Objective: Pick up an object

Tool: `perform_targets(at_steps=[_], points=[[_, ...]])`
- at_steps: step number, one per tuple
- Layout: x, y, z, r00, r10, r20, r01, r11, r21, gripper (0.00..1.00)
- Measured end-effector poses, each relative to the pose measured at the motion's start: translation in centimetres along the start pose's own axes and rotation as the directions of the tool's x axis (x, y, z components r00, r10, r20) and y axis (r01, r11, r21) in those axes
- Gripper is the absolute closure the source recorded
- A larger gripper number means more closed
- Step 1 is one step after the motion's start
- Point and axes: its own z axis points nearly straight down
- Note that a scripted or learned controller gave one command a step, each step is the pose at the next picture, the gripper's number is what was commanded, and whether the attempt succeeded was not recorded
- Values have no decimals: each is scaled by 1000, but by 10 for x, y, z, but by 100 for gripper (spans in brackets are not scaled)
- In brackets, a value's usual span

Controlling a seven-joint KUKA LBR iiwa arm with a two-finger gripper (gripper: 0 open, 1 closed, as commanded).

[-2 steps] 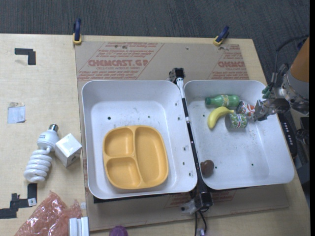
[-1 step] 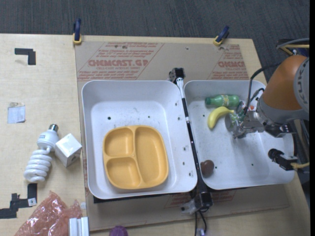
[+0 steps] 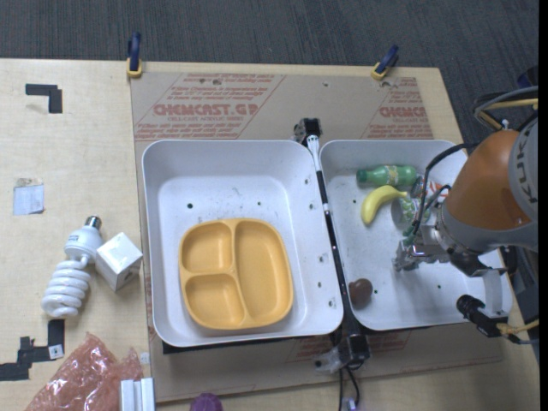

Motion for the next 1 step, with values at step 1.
perform_targets(at_steps=[1], points=[[32,44,0,1000,-2,0,2,1000,-1,0]])
